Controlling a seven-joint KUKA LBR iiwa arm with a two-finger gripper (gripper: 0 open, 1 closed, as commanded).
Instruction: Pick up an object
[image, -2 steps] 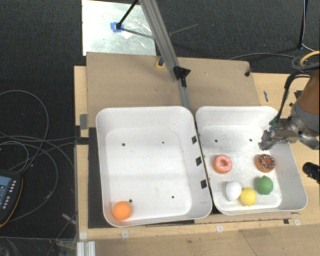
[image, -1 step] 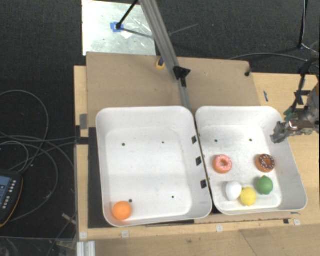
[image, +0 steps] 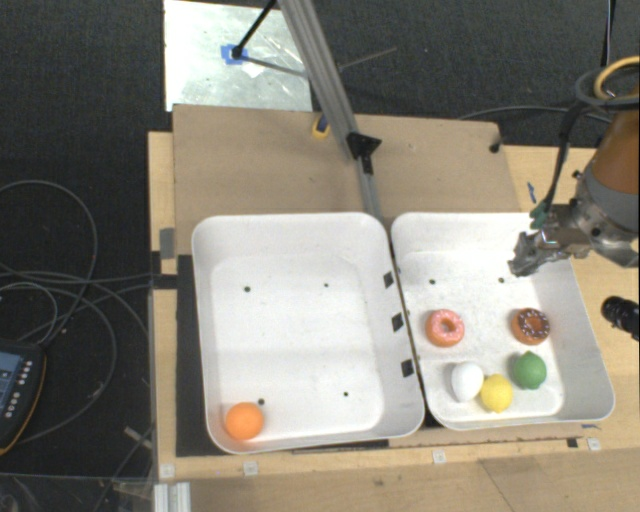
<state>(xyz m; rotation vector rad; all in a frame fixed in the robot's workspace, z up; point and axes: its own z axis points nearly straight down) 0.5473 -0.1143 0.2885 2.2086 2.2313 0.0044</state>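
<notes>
In the right bin (image: 470, 235) lie a pink-frosted doughnut (image: 445, 327), a chocolate doughnut (image: 531, 325), a white egg-like ball (image: 466, 381), a yellow lemon (image: 496, 393) and a green lime (image: 528, 370). An orange (image: 243, 421) rests in the near left corner of the left bin (image: 290, 240). My gripper (image: 526, 258) hangs over the right bin's far right part, above and behind the chocolate doughnut, with nothing seen between its fingers.
A grey pole (image: 330, 85) slants across the back of the bench down to the gap between the bins. Cables and a handheld pendant (image: 15, 385) lie on the floor at left. Black clips (image: 397, 320) sit along the bins' shared edge.
</notes>
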